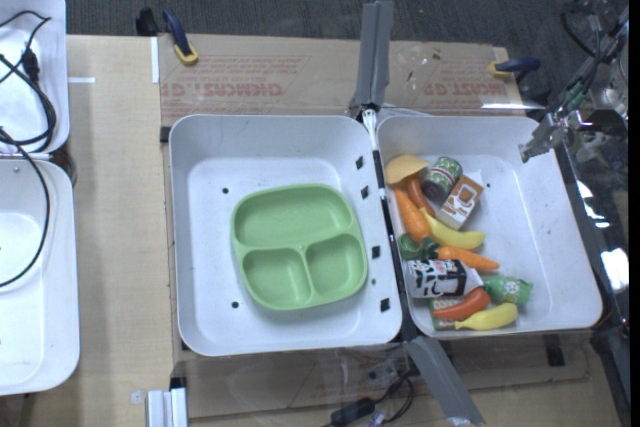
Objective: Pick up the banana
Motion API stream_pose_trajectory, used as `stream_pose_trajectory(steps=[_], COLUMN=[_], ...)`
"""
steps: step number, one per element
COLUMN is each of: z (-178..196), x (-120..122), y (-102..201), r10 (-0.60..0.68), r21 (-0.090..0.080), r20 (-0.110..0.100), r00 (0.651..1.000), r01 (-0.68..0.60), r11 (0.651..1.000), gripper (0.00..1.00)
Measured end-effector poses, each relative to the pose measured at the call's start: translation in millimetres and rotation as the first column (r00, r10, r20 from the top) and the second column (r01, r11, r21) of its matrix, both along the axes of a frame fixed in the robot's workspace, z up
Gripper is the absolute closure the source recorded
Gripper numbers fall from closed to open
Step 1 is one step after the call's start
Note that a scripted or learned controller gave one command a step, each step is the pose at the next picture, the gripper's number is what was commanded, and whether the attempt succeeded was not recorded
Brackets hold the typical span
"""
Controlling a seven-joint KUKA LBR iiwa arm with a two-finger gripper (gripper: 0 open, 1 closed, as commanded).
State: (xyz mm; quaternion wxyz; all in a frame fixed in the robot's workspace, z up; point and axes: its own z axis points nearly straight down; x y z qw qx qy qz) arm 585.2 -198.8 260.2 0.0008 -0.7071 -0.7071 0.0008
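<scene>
At the left, the left bin (pixel 190 215) bears a green divided plate (pixel 298 245), lying flat near its middle with its three compartments bare, a likely place to set things down later. Just right of the dividing wall, the right bin (pixel 545 215) holds a heap of toy groceries crowded against its left side: carrots (pixel 410 213) running far to near, a small can (pixel 440 177), an orange-and-white carton (pixel 462 200), a black-and-white carton (pixel 437 277) and a green piece (pixel 510 289). The banana (pixel 455 235) lies in the middle of this heap, curved, touching the carrots and pressed under the carton's near edge; a second yellow piece, also banana-like, (pixel 490 317) lies at the bin's near wall beside a red one (pixel 462 305). Because the heap is so tight, a grasp would probably nudge neighbours. At the far right the gripper (pixel 545 137) hangs above the bin's far right corner, well apart from the banana; whether it is open or closed I cannot tell, and nothing is visibly in it.
</scene>
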Motion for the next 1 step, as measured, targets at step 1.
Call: stream_pose_trajectory(steps=[1], z=[-39.6], x=[-23.8], y=[22.3], r10=[0.020], r21=[0.000], r20=[-0.001], r00=[1.000], r01=[-0.020], r11=[1.000], gripper=[0.00])
